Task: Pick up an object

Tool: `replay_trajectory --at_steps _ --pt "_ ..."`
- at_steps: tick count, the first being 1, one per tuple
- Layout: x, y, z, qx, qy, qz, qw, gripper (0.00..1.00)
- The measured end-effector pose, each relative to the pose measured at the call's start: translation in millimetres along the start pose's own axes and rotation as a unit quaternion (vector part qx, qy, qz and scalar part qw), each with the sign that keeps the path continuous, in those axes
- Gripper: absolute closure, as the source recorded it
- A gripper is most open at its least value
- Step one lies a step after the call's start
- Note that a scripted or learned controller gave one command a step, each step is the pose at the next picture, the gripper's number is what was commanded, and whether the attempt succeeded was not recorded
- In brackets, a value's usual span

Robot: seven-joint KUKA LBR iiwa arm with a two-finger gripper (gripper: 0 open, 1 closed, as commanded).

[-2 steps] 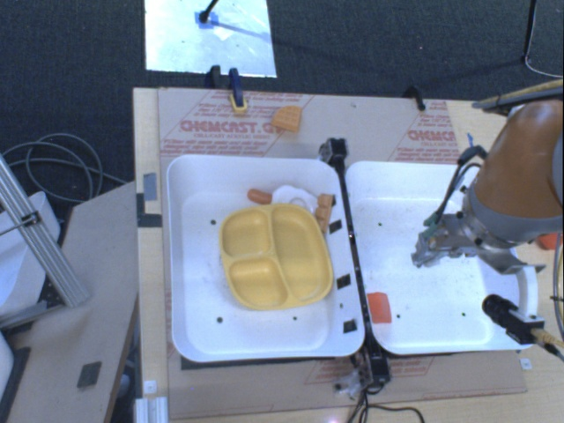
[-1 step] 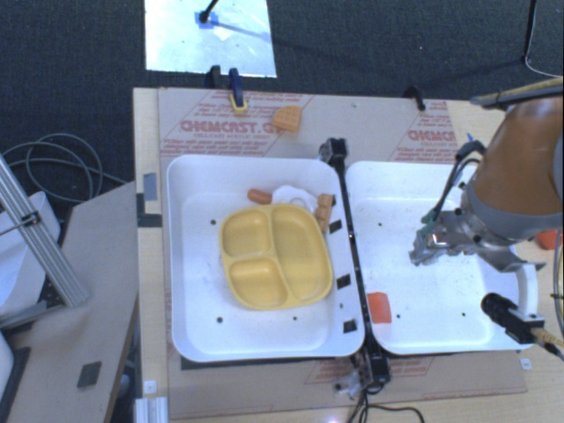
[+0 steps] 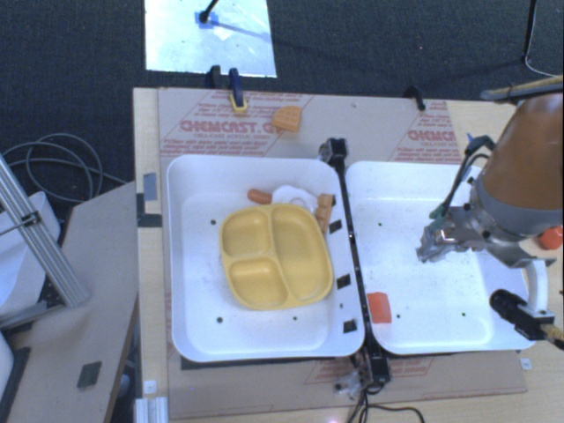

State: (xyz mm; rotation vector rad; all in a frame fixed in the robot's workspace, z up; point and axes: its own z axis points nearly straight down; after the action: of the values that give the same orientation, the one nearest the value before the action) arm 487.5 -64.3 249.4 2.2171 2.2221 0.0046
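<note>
My gripper (image 3: 434,247) hangs over the middle of the right bin (image 3: 414,192), on its right side, with nothing visibly in it. A small orange-red block (image 3: 378,307) lies near that bin's front left corner, well to the left of and below the gripper. In the left bin (image 3: 189,236) a yellow divided plate (image 3: 275,256) fills the centre. Behind the plate are a small orange sausage-shaped piece (image 3: 259,196), a white object (image 3: 293,197) and a tan block (image 3: 324,211) by the right wall.
A tan waffle-like piece (image 3: 286,118) lies on the board behind the left bin. A black divider with clips (image 3: 345,236) runs between the two bins. The arm's large brown-orange body (image 3: 529,161) looms over the right bin's right edge.
</note>
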Motion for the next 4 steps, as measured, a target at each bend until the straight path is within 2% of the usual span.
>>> replay_trajectory --at_steps 1,2,3,4 --pt "22.3 0.1 -4.1 0.0 0.0 -0.003 1.0 1.0" --pt "-12.4 34.8 58.0 0.003 -0.001 0.001 1.0 1.0" --pt "-7.0 31.5 16.1 -0.001 0.0 -0.001 1.0 1.0" --pt "18.6 42.6 5.5 0.0 0.0 -0.003 1.0 1.0"
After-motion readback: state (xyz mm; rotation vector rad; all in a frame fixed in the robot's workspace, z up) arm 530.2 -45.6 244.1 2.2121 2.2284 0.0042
